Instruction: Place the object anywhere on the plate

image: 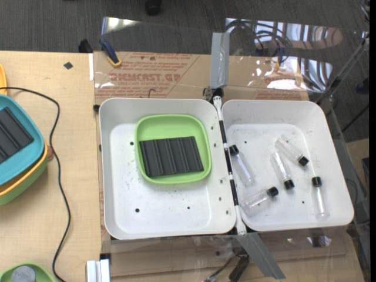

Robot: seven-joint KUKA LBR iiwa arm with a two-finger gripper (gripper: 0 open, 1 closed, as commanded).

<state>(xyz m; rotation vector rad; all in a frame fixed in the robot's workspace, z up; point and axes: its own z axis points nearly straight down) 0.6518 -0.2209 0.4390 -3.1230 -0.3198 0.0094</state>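
Camera view, looking down: the plate (171, 122) sits in the left bin (111, 157). It is lime green, a rounded square with a raised lip, smooth and slightly glossy. A dark ribbed mat (171, 156) lies flat in it and covers most of the floor. The bin is shallow white plastic with rounded corners, speckled with grime and dotted with small holes.

Over to the right bin (330, 135), touching the left one along the middle seam. Five vials lie here, all clear slim tubes with black caps, all on their sides. One (241, 166) is close to the seam. Two (291, 148) (281, 169) lie slanted near the middle, just beside each other. One (258, 197) is low, near the front wall. The last (319, 198) lies near the right wall, cap pointing away from the front. None of them is on the plate.

As for my pincer, I cannot tell whether it is open or closed.

There is room to work: bare white floor lies in front of and left of the plate, and there are gaps between most vials. Behind the bins is printed cardboard (153, 72) under glary clear sheet. To the left is pale wood bench (41, 216) with a black cable (59, 157) looping across it.
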